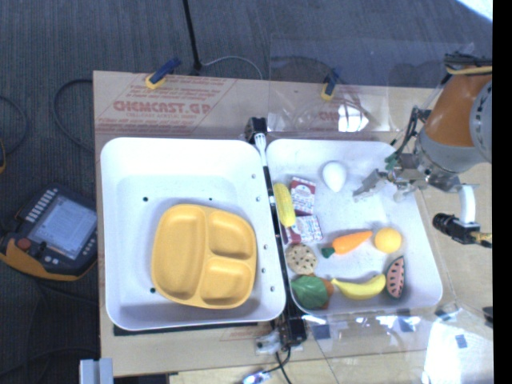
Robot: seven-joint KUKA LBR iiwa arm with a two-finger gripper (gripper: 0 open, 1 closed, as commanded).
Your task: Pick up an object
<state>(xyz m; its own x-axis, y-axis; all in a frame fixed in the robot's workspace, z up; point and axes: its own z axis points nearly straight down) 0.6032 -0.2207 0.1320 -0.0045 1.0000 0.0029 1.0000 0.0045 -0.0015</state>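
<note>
While hand hovers, carrot lies crosswise, tip pointing right.

Overhead view of a bench with two white bins.
A single fixed camera looks down at a slant from well above, taking in the left bin, the right bin, surrounding carpet, and the arm entering from the right.

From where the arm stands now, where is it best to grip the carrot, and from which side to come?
Probably grip the carrot across its thick orange middle, coming straight down from above. It lies flat, and the fingers should close across its narrow width. The orange ball sits close at its tip, so stay away from that end.
</note>
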